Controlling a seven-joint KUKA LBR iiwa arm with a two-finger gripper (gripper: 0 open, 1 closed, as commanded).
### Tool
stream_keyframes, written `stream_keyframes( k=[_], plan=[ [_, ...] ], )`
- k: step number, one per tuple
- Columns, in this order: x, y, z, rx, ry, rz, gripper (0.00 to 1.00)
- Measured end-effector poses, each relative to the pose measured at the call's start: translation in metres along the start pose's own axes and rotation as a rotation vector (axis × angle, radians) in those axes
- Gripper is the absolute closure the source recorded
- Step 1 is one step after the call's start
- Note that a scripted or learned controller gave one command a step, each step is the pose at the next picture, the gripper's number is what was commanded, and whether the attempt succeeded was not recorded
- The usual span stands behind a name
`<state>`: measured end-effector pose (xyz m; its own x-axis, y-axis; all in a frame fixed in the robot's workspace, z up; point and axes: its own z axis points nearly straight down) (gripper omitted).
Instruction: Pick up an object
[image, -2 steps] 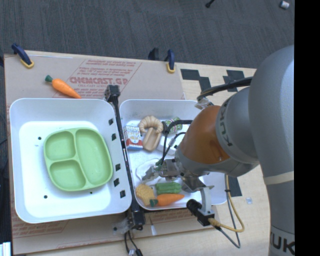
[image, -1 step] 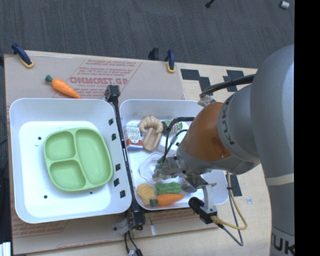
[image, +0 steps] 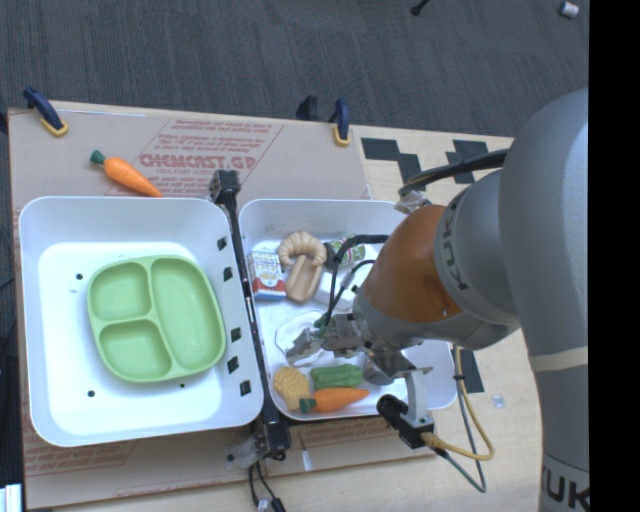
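Objects lying in right bin (image: 262, 215): croissant (image: 302, 262) near far wall, packet (image: 266, 274) left of it, corn (image: 291, 383), green pod (image: 338, 376) and carrot (image: 336, 399) clustered at near edge. Gripper (image: 330, 340) hanging low over bin middle, just above green pod; wrist hiding jaws, state: cannot tell. Nothing visibly held. Left bin (image: 40, 240) holding green divided plate (image: 155, 318). Second carrot (image: 124, 173) sitting on cardboard (image: 300, 150) beyond left bin.
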<state>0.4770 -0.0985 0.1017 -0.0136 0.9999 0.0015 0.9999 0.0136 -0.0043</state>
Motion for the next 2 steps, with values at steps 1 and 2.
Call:
stream_keyframes(
  k=[1,2],
  plan=[
    [0.0002,0.001,-0.0101,0.0,0.0,-0.007,1.0],
    [0.0002,0.0009,-0.01,0.0,-0.001,-0.007,0.0]
  ],
)
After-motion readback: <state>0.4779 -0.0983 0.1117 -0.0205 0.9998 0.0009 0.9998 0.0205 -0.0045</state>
